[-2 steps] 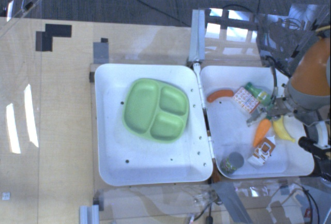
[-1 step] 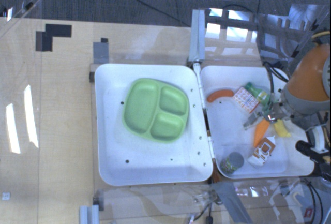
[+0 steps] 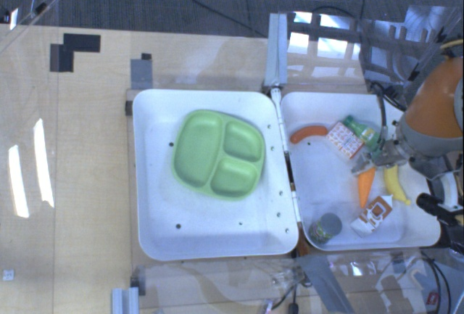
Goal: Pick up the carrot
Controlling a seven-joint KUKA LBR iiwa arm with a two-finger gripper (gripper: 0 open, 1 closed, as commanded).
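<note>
The carrot (image 3: 365, 189) is an orange tapered piece lying in the right bin (image 3: 312, 178), its thick end pointing to the far side. My gripper (image 3: 374, 160) comes in from the right and sits right at the carrot's upper end, partly covering it. The arm's grey wrist and orange band (image 3: 437, 104) hang over the bin's right rim.
Around the carrot lie a yellow banana (image 3: 395, 186), a small orange-and-white carton (image 3: 373, 215), a grey can (image 3: 327, 227), a patterned box (image 3: 344, 140), a green bottle (image 3: 360, 129) and an orange sausage-shaped piece (image 3: 309, 133). The left bin (image 3: 152, 218) holds a green divided plate (image 3: 218, 154).
</note>
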